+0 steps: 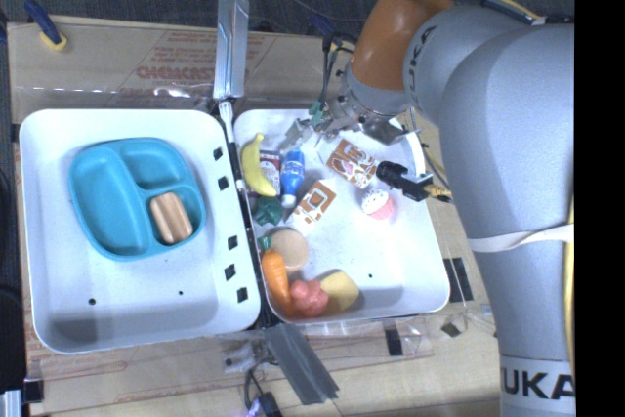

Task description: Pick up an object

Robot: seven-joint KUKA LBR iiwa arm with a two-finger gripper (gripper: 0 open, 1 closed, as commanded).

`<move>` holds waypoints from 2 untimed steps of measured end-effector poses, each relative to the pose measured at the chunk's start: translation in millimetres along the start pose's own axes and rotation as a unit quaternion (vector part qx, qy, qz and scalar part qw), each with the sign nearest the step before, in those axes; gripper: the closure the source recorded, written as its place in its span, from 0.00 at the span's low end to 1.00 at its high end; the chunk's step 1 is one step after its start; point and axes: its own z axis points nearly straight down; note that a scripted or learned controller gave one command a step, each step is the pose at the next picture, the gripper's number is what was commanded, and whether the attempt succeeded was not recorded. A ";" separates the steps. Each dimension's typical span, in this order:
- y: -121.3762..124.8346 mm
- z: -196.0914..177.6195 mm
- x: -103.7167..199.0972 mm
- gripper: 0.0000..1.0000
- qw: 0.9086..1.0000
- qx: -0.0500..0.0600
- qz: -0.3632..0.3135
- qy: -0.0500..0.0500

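My gripper point(329, 117) hangs low over the back edge of the right bin point(420, 254), below the orange wrist band point(391, 39). Just in front of it lie a brown and white packet point(352, 163), a blue bottle point(291, 176) and a yellow banana point(256, 166). A second brown packet point(315, 203) and a pink and white toy point(377, 202) sit in the bin's middle. I see nothing held in the gripper.
At the right bin's front corner lie an orange carrot point(275, 276), a beige round piece point(289, 247), a pink piece point(308, 298) and a yellow one point(339, 286). The left bin point(59, 298) holds a blue divided plate point(117, 200) with a brown roll point(171, 217).
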 end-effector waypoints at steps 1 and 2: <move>-1.5 22.3 23.0 0.00 0.991 0.010 -0.136 0.005; 0.3 10.9 23.5 1.00 0.990 0.009 -0.138 0.004</move>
